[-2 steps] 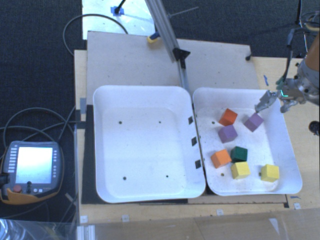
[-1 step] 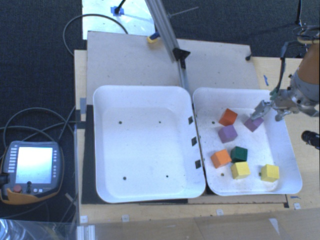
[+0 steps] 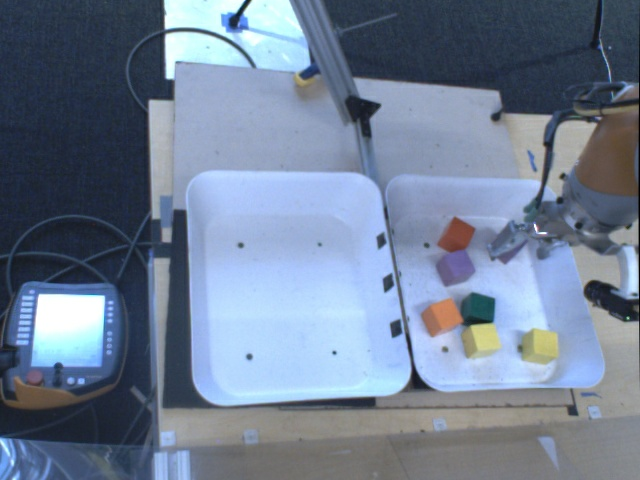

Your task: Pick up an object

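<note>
My claw over right bin, grip state unclear, seemingly empty. Orange cube just left; purple cube left-below.

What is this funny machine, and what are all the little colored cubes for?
You are looking down from a camera fixed above a workbench. The grey and orange thing on the right is a robot arm, and its metal pincher, called a gripper, hangs over the right white bin. Its job is to pick something up. In that bin lie small blocks: an orange block, a purple block, another orange one, a green block and two yellow blocks. I see no block in the gripper. The left white bin sits beside it. The screen box at the left looks like the robot's controller.
</note>
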Robot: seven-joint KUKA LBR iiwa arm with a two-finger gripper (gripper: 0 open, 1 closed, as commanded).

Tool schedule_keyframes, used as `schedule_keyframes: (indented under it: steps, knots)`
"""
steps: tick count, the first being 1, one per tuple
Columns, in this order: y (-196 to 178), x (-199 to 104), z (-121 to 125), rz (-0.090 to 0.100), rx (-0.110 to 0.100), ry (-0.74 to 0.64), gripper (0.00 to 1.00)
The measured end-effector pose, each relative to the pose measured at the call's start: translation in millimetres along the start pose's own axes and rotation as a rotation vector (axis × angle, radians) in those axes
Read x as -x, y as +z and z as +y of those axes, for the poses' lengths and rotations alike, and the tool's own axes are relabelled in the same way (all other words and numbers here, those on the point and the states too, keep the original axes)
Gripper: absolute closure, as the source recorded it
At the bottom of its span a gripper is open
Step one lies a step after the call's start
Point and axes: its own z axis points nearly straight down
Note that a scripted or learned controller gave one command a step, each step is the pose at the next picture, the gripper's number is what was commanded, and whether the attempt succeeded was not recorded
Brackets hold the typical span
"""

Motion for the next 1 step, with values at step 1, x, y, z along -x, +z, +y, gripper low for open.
schedule_keyframes:
  steps: [1]
  knots:
    - [51.1, -0.3, 0.2, 0.000, 0.000, -0.001, 0.00]
